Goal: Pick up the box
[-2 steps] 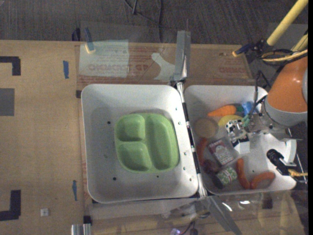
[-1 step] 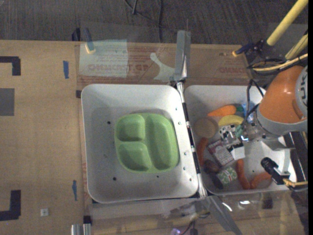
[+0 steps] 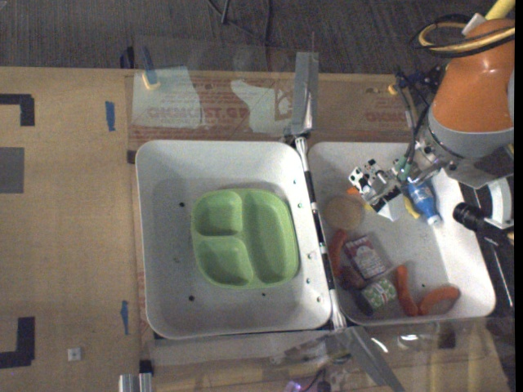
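The gripper (image 3: 377,188) hung over the right bin (image 3: 474,296), above the box (image 3: 367,256); its grip state was unclear.

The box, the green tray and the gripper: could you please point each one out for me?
box (image 3: 366,256): camera view, middle of its top face.
green tray (image 3: 244,238): camera view, its central divider.
gripper (image 3: 377,193): camera view, between its fingertips.

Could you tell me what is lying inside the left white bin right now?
The left white bin holds a green divided tray, its three compartments bare. Whatever lies beneath the tray is covered.
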You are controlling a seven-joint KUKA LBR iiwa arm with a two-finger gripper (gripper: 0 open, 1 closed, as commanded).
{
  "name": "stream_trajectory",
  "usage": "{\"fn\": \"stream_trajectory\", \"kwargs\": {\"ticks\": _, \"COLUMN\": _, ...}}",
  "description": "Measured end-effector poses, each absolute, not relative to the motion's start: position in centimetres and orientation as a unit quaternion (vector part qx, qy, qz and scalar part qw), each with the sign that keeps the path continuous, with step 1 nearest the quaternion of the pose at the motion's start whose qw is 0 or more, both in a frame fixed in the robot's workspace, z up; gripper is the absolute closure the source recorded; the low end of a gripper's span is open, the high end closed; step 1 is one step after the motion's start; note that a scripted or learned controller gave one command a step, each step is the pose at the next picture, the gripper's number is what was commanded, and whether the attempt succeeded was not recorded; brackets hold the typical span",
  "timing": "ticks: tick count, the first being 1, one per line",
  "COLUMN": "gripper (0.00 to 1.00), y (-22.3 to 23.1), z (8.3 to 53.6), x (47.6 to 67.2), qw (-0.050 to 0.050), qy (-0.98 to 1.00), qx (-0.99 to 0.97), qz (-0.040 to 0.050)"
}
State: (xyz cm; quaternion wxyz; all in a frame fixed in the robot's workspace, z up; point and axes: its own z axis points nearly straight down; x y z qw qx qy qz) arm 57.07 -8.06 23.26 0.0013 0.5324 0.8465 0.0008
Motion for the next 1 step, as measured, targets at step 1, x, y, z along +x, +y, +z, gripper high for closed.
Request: {"fn": "stream_trajectory", "kwargs": {"ticks": 1, "gripper": 1.0, "y": -9.88, "z": 22.83, "x": 62.09, "qw": 0.002, "qy": 0.829, "qx": 0.56, "qz": 0.0005}}
